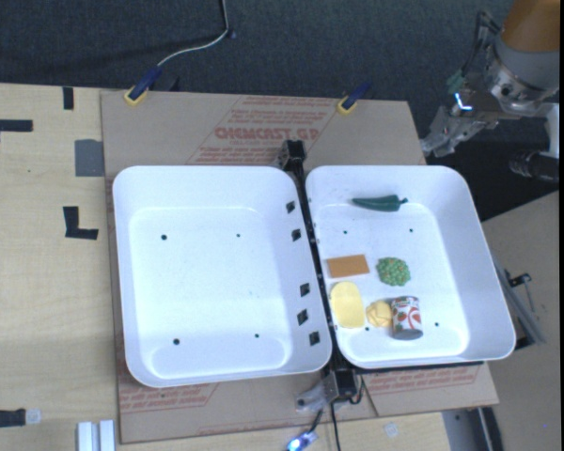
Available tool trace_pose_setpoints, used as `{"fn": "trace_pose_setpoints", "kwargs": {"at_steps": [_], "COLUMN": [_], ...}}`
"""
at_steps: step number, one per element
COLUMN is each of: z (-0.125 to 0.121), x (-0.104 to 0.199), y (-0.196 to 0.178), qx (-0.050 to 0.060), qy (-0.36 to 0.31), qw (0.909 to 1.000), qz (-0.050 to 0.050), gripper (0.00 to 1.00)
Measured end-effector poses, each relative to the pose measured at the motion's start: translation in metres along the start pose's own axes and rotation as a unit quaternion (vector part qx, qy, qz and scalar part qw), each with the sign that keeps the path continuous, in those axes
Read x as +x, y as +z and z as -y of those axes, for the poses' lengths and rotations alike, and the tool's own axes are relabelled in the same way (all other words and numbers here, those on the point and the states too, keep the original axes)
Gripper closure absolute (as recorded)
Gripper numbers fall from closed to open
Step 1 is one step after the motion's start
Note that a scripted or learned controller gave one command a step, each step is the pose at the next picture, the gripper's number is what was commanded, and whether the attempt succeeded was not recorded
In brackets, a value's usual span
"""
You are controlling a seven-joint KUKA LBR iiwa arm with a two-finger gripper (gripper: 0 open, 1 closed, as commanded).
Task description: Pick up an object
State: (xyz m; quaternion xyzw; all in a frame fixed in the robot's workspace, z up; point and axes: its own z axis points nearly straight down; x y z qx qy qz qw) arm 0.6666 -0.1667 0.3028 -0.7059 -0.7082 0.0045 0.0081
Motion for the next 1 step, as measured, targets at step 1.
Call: {"fn": "trace_pose_setpoints", "kwargs": {"at_steps": [1], "z": [0.0019], "x": [0.0175], "y": [-0.2156], "qx": [-0.019], "qy": [0.000], "qw": [0.9998], "qz": [0.005], "gripper": [1.00]}}
